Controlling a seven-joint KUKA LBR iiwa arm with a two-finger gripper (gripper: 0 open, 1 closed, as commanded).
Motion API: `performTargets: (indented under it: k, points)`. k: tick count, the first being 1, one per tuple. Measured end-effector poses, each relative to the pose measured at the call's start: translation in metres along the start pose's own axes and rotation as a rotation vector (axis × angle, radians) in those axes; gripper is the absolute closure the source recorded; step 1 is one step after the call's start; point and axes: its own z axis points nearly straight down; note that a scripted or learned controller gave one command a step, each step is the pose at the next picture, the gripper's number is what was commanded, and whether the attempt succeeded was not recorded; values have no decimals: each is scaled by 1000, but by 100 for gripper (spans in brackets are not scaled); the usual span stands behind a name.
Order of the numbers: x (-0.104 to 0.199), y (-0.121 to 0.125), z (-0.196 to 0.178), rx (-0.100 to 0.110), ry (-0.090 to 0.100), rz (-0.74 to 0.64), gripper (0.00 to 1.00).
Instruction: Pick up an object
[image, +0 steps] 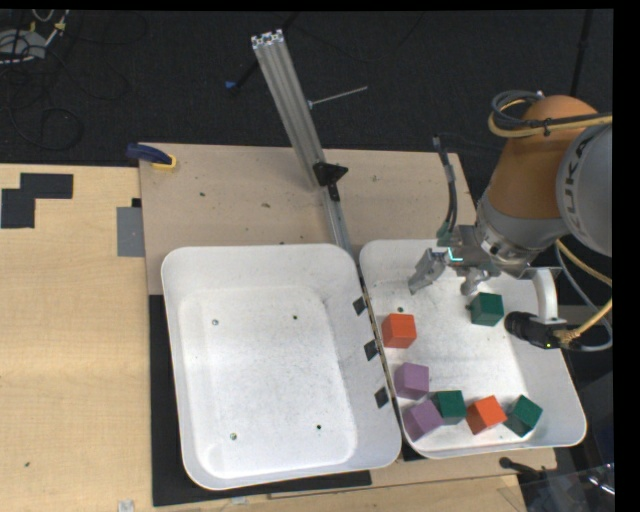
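The arm (545, 165) enters from the right of the camera view, its orange band above the wrist sitting over the upper right corner of the right bin (560, 395). The claw (452, 272) hangs over the upper part of that bin. Its two fingers stand apart: one finger (428, 270) points down and left, the other (473, 283) sits to its right. Nothing lies between them.

The right bin contains seven blocks:
- A dark green cube (487, 309) lies just beside the right-hand finger, below and to its right. Contact between the two cannot be determined.
- An orange cube (399, 330) rests near the bin's left wall, below the claw and apart from it.
- A purple cube (411, 380) lies below the orange cube.
- A second purple cube (422, 417) sits just below the first, at the bin's lower left.
- A small green cube (451, 404) sits just beside the second purple cube, on its right.
- A second orange cube (486, 413) follows to the right of the small green cube.
- A green cube (523, 414) lies at the right end of this lower row, just beside the second orange cube.

The left bin (190, 300) stands alongside the right bin, their walls meeting along a shared edge with three black clips (370, 349). Both bins rest on the bench (230, 195). A slanted aluminium rail (295, 110) rises from the bench behind the bins. A blue and yellow clamp (152, 155) lies at the bench's upper left corner.
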Motion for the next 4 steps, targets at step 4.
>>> performTargets:
  k: [4]
  points:
    - [-5, 3, 108, -6, -1, 8, 0]
